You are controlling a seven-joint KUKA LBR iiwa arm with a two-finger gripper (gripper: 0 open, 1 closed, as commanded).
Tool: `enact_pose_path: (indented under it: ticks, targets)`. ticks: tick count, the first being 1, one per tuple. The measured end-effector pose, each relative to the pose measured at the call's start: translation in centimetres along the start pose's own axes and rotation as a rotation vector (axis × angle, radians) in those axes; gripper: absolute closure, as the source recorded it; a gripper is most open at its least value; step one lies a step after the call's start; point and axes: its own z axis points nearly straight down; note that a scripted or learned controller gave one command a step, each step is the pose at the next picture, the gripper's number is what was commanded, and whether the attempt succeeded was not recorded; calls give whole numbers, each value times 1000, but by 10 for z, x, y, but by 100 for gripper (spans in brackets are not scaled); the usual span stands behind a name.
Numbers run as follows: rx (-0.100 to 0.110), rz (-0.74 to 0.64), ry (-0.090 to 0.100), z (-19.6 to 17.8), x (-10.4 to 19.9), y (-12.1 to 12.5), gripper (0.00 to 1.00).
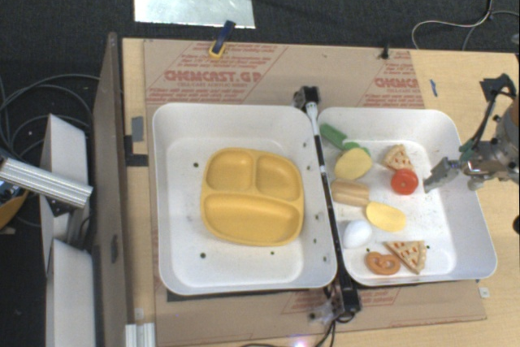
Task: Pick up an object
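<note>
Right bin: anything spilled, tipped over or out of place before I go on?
Nothing stands out. The toy foods all lie inside the right bin, none over its rim. The yellow divided plate sits flat in the left bin.

I see open white floor along the right side of the right-hand bin (463, 240); its left half is crowded by the red tomato (404, 182) and yellow lemon slice (385, 216).

Hand (437, 172) over right bin (455, 126), beside tomato (404, 182).
</note>
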Motion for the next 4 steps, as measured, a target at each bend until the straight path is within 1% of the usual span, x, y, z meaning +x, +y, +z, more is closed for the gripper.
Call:
enact_pose_path:
  ticks: [1, 2, 3, 4]
  targets:
    - [-3, -4, -2, 95, -24, 73, 0]
    - [2, -4, 2, 166, 8, 82, 0]
    - [-5, -2, 0, 150, 6, 84, 100]
    - [-9, -7, -4, 147, 83, 132, 100]
